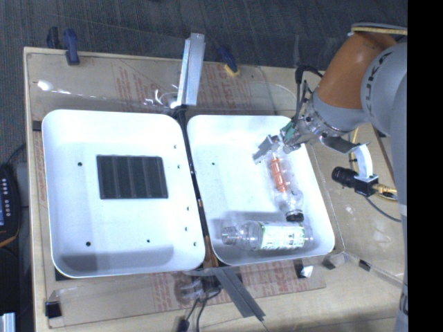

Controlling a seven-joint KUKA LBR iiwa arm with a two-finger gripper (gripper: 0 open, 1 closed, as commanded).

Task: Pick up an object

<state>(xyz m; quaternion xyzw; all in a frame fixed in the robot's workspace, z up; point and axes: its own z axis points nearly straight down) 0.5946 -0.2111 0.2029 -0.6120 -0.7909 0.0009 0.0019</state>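
Hovering just past the fingertips, toward the near wall, lies a small clear bottle with orange contents, cap nearest the camera. The gripper seems to be approaching; whether its fingers stand wide or narrow I cannot tell. Next it must descend over the bottle. A larger labelled bottle lies beyond, within the right bin.

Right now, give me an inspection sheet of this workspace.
Surface: bench bears left bin and right bin, side by side.
Job's things: small bottle with orange contents and larger clear bottle, both lying in the right bin; dark ridged panel flat in the left bin.
Clutter: blue clamps on the bench's far edge.
Tool: tool over the right bin's far side, above the small bottle.
Cables: yellow cable at the bench's right.
Surroundings: dark carpet.
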